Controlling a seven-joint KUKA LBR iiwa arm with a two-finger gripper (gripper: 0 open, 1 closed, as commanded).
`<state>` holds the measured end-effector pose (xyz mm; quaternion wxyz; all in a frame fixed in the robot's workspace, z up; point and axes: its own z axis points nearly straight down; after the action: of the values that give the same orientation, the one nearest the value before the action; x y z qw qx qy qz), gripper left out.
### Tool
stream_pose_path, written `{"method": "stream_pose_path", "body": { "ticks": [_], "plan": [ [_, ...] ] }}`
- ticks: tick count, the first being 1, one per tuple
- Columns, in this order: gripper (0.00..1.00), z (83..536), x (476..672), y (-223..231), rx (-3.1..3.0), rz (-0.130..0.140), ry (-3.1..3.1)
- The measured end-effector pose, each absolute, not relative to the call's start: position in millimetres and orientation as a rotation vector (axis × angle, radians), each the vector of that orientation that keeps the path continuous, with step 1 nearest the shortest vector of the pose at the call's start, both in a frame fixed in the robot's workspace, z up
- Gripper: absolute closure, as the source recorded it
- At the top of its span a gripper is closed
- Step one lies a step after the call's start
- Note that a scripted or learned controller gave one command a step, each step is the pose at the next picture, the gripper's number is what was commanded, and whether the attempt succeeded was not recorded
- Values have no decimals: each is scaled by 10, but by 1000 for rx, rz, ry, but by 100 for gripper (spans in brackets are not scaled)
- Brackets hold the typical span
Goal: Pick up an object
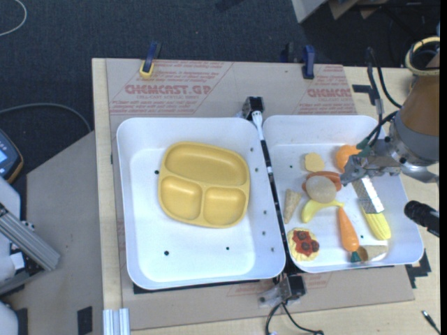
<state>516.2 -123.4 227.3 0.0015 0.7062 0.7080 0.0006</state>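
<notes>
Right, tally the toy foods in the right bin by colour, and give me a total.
Yellow or cream: 5: chip, banana, corn, wedge, pale piece
Orange: 2: carrot, orange
Red and yellow: 1: pizza slice
Tan with red rim: 1: round slice
Total: 9

Dark blue-grey carpet floor [84, 19] surrounds brown cardboard-covered bench [209, 82]. Clamps, yellow [148, 63] and blue [307, 60], at bench's far edge. Aluminium rail [28, 239] left of bench.

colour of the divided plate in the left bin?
Yellow. The divided plate shows plainly in the camera view.
</notes>
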Motion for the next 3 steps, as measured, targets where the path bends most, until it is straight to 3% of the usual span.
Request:
{"method": "stream_pose_path", "body": {
  "ticks": [3],
  "plan": [
    [100, 2189, 5830, 278, 2215, 3, 2225]
  ]
}}
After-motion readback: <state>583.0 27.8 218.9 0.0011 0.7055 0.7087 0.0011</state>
